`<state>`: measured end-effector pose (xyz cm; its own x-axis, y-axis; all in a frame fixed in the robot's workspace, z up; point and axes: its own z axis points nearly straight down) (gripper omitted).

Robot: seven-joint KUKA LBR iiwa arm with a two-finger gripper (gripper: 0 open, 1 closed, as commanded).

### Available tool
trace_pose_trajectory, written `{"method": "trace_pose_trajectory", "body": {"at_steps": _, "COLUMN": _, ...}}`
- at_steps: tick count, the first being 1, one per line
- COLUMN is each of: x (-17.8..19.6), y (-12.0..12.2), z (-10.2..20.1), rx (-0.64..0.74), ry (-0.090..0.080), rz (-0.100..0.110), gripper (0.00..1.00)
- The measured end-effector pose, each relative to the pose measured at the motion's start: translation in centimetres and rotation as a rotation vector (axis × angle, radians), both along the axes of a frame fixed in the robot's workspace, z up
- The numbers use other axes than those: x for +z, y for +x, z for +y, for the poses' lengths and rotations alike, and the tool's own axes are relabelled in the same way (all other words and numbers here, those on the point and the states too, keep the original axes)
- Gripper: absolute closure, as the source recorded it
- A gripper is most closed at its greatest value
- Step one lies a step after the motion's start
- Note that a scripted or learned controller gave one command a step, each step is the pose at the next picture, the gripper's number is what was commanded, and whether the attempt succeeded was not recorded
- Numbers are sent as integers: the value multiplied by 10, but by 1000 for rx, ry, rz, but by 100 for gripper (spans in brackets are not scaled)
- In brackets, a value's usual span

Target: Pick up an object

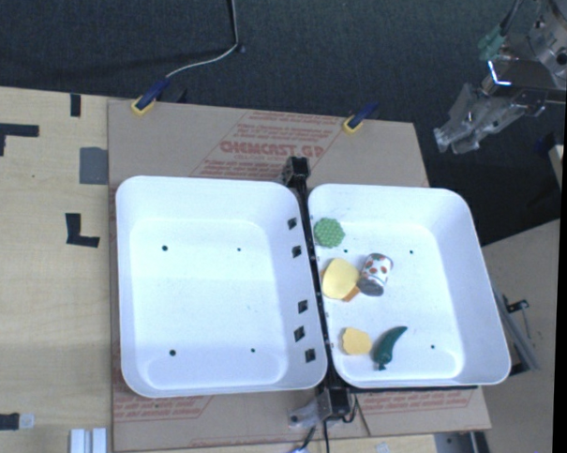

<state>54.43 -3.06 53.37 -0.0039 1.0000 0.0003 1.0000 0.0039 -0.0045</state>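
In the shallow white right-hand bin [452, 228], nearest me, lie a dark green pepper-shaped toy [388, 347] and a small yellow lump [355, 341], then a larger yellow rounded piece [338, 279] touching a small patterned cup on its side [375, 274], and a green bumpy disc [329, 232]. Beyond the 2 bins the brown cardboard sheet [268, 145] reads "CHEMCAST GP" in red. Farthest off, the grey two-finger gripper [466, 133] hangs over dark floor, well apart from the bins, blurred and partly cut off.

Wooden bench [37, 285] carries cardboard sheet [268, 145] under two white bins [131, 289]
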Motion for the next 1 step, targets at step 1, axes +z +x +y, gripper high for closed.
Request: {"method": "trace_pose_trajectory", "body": {"at_steps": 1, "x": 0, "y": -40, "z": 14, "rx": -3, "ry": -2, "rz": 0, "gripper": 100}}
